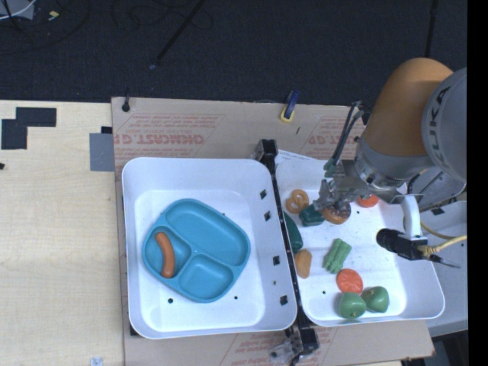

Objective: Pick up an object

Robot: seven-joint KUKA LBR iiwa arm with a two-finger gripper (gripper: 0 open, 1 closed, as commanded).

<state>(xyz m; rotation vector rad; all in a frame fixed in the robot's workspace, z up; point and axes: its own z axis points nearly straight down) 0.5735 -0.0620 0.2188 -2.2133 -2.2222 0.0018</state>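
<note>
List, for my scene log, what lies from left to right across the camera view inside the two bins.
Hot dog → blue divided plate → glazed doughnut → green ridged piece → green apples

Pale wooden bench [53, 227], brown cardboard sheet [198, 128] on it (printed lettering), two white bins [133, 204] atop

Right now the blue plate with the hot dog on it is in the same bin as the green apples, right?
Not quite. The blue plate with the hot dog sits in the left bin, while the green apples are in the right bin. The camera view shows the two bins side by side.
</note>
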